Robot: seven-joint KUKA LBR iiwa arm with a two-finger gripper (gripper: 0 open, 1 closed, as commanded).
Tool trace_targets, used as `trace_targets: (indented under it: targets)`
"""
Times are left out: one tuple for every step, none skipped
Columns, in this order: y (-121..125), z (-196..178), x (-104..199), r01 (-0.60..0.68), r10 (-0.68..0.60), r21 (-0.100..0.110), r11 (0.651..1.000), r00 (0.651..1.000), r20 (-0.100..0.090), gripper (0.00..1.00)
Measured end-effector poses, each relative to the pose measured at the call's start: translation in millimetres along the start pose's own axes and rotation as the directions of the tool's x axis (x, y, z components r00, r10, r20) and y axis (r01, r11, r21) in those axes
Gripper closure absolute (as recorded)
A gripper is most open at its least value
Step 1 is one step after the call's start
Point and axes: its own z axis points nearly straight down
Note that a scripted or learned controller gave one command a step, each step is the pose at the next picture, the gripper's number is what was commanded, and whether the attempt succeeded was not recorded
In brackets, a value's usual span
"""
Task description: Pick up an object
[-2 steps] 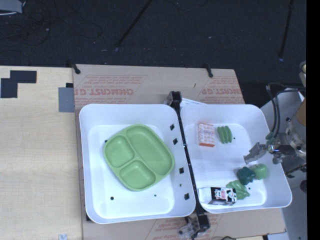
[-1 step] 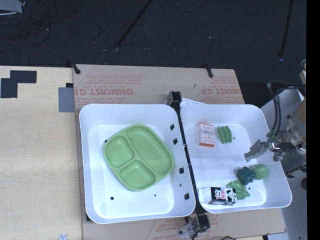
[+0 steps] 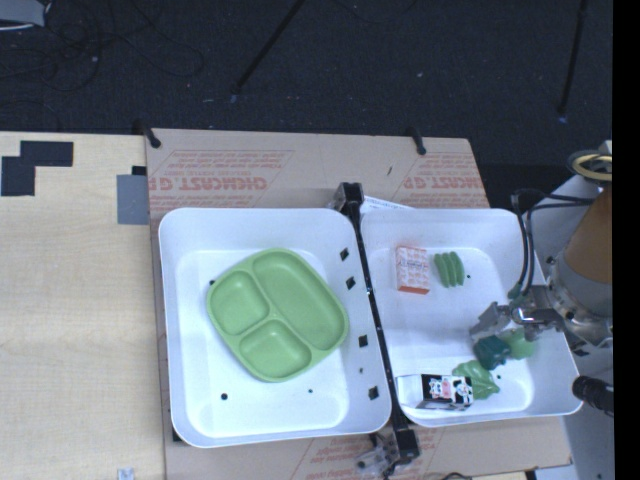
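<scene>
Two shallow white plastic bins sit side by side mid-frame: the left bin [image 3: 190, 368] bears a green three-compartment plastic plate [image 3: 277, 313], while the right bin [image 3: 440, 230] holds the small pickable items, so the grey arm with its orange band [image 3: 592, 248] comes in at the right edge to work there. Its two-finger gripper [image 3: 508, 320] hangs low at the bin's lower right, just above a dark teal toy [image 3: 492, 351]; whether the jaws are parted or closed I cannot tell. A light green toy [image 3: 478, 380] and a black-and-white carton [image 3: 443, 390] crowd the teal one closely, whereas the orange-and-white packet [image 3: 411, 268] and green pod-shaped toy [image 3: 449, 268] lie well apart toward the upper middle.
</scene>
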Motion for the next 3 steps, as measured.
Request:
trace_targets:
  targets:
    - [-6.4,46.3,-3.8,0.0,0.0,-0.001,1.0,1.0,0.0,0.0]
    - [-4.0,84.8,-6.7,-0.003,0.003,-0.017,1.0,1.0,0.013,0.0]
    - [-5.7,75.3,-5.3,-0.006,0.006,-0.008,1.0,1.0,0.004,1.0]
